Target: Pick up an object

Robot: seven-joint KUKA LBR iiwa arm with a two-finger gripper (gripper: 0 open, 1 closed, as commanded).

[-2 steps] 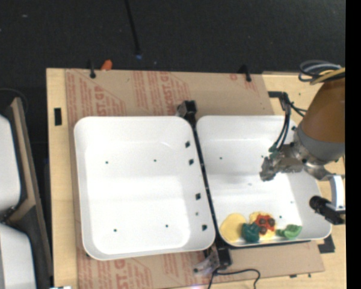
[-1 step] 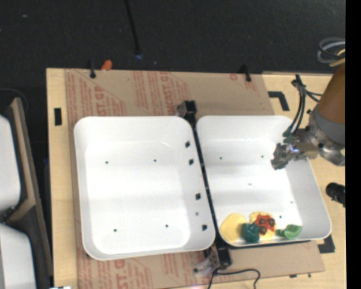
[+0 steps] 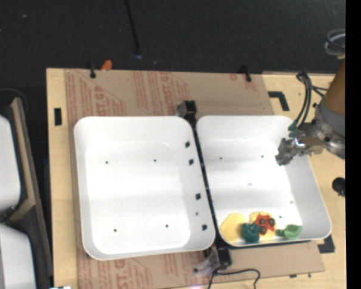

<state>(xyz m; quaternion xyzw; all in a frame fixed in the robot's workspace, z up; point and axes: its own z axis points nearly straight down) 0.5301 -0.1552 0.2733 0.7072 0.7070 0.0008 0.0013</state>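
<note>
Objects lie bunched at the near edge of the right bin (image 3: 301, 179): a pale yellow piece (image 3: 230, 226), a teal toy (image 3: 250, 232) just beside it, a small red-and-orange thing (image 3: 265, 221) and a green piece (image 3: 290, 230). The gripper (image 3: 284, 153) hangs over the bin's far right part, well apart from them, holding nothing that shows. Its tip looks small and dark, perhaps blurred, so whether it is spread or closed cannot be told.

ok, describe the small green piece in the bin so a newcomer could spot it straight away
Take the right bin of the two white ones and go to its near edge, where a few small things cluster. The green piece lies at the right end of that cluster, beside the yellow disc. It is light green; the teal piece to its left is darker and bluer.
</note>
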